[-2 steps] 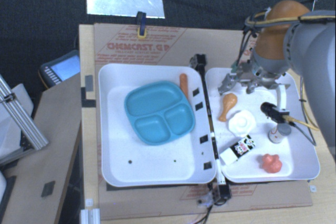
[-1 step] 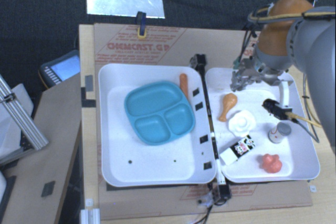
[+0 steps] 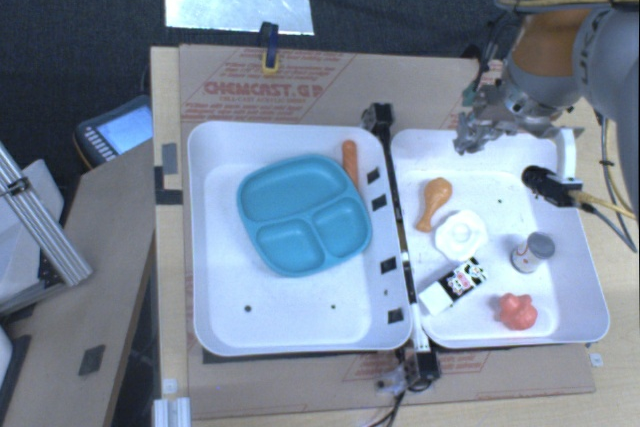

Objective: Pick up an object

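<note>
My gripper (image 3: 468, 141) hangs over the far left corner of the right bin (image 3: 590, 315), on the grey arm coming in from the right. Nothing shows in it. Below it in that bin lie a tan chicken drumstick (image 3: 433, 202), a white fried egg (image 3: 460, 235), a black-and-white carton (image 3: 452, 286), a small grey can (image 3: 532, 252) and a red lumpy toy (image 3: 517, 311). The drumstick is the closest, a short way toward the front from the gripper.
The left bin (image 3: 215, 315) holds a blue divided plate (image 3: 303, 214) and an orange sausage-shaped piece (image 3: 349, 160) by its far right wall. A black divider strip (image 3: 392, 215) runs between the two bins. Cardboard lies under both.
</note>
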Robot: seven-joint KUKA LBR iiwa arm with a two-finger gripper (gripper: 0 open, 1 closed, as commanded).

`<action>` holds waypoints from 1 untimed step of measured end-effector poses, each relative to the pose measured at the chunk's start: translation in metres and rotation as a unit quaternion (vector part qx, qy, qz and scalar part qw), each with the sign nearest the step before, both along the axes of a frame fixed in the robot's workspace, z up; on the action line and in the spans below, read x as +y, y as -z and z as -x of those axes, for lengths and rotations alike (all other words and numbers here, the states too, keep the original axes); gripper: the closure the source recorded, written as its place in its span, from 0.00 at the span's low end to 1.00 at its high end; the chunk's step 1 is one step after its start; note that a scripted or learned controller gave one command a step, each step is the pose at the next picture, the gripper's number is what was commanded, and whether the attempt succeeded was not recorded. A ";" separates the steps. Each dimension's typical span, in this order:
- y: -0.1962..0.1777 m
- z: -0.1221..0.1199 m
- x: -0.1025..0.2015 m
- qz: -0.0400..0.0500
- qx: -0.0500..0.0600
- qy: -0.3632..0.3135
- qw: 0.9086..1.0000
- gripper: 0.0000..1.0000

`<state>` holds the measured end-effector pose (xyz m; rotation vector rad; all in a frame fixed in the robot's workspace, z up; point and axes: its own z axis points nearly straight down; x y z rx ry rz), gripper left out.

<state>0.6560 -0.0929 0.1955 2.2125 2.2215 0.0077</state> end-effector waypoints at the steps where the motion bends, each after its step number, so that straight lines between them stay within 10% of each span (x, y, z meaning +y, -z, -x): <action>1: -0.055 -0.002 0.000 0.000 0.000 -0.001 1.000 1.00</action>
